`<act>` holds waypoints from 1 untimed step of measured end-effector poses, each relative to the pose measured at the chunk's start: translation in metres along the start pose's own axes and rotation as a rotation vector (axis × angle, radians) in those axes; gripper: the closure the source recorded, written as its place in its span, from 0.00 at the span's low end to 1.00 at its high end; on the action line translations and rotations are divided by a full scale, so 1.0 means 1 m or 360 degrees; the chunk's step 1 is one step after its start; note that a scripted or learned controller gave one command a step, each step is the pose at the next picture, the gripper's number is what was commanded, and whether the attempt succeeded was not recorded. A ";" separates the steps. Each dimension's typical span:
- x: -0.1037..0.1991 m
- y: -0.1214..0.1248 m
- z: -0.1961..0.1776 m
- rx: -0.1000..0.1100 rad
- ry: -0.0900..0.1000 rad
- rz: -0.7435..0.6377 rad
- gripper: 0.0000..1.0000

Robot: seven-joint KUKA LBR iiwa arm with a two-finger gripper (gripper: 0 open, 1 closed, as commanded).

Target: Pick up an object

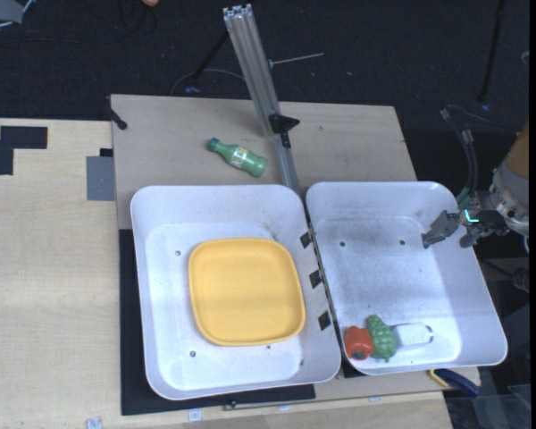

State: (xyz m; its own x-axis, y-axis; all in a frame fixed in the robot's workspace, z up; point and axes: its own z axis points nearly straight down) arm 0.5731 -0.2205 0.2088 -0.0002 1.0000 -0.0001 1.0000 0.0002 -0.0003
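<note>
One yellow plate lies in the left bin. The right bin holds one red, one green and one white object clustered. The gripper hovers over its right rim; whether it is open I cannot tell.

Arm cut off at right edge; gripper state unclear.

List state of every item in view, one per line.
yellow plate: flat in the left bin
green bottle: on its side, on the bench behind the bins
red and green toy: lying in the right bin, near corner
gripper: over right bin, holding nothing visible
</note>
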 end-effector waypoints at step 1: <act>0.000 0.000 0.000 0.0000 0.0000 0.0000 0.00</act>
State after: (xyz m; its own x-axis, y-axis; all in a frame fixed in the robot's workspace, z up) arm 0.5731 -0.2205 0.2088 -0.0002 1.0000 0.0000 1.0000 0.0002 -0.0004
